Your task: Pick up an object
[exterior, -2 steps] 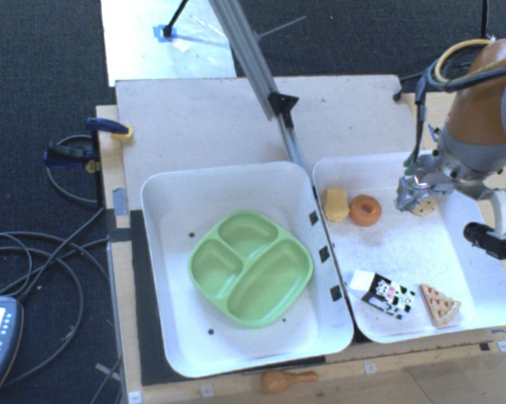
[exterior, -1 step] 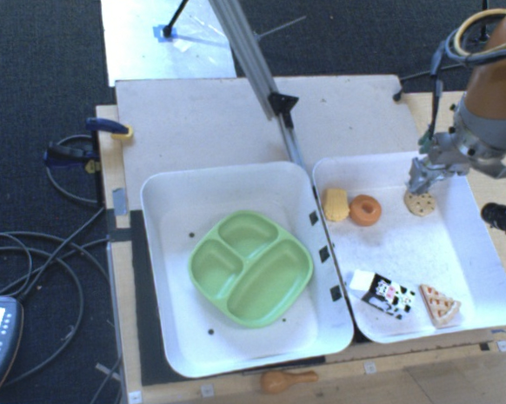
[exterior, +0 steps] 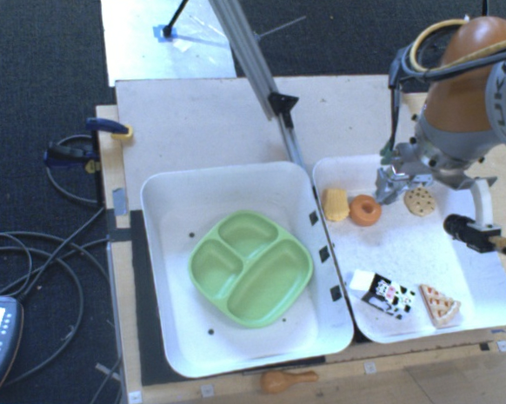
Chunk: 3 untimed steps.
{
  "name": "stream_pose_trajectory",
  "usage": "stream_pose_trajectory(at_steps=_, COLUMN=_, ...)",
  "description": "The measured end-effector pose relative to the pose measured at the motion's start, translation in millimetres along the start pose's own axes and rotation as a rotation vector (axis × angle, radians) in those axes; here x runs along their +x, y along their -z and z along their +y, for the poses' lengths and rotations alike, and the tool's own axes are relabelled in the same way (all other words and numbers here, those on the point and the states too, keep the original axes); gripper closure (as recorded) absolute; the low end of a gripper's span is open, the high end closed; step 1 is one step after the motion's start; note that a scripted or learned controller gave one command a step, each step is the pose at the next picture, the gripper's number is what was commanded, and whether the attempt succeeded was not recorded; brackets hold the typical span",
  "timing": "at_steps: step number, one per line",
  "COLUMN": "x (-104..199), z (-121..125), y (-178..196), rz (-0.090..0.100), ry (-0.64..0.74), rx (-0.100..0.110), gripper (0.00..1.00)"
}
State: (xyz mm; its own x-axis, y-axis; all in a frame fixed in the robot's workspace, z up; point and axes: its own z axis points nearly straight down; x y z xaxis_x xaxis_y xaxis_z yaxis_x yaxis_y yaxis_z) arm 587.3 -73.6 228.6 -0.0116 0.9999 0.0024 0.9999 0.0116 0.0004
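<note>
**A:** Camera view first, and the one we have: two white bins side by side. The left bin [exterior: 167,273] holds a green divided plate [exterior: 251,267], lying flat near the middle. Why is the arm over the other one?

**B:** Because the small things to pick are all there. In the right bin [exterior: 496,304] a yellow corn-like piece [exterior: 335,204] and an orange doughnut [exterior: 364,210] sit close together by the bin's left wall, a cookie [exterior: 419,200] lies a little to their right, and towards the near edge are a black-and-white carton [exterior: 383,294] and a pizza slice [exterior: 440,304]. The arm [exterior: 475,83] reaches in from the right, with the gripper [exterior: 391,183] low over the far part of that bin.

**A:** Does it hold anything?

**B:** Nothing shows between the fingers. Whether the claw is spread or pressed together, I cannot tell; it is small and dark against the wrist. It hangs between the doughnut and the cookie, just beside both, so I judge one of those two is the target.

**A:** Risk?

**B:** The doughnut sits right against the corn piece, so a descent there could nudge both.

**A:** And the tan thing outside the bins?

**B:** A drumstick-shaped toy [exterior: 289,379] on the bench edge, well apart from the gripper.
</note>
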Motion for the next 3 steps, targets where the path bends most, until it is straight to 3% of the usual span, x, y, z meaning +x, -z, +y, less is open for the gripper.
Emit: stream_pose_trajectory(at_steps=3, x=165.9, z=-39.8, y=15.3, rz=0.001, ry=0.001, rx=-0.002, gripper=1.0)
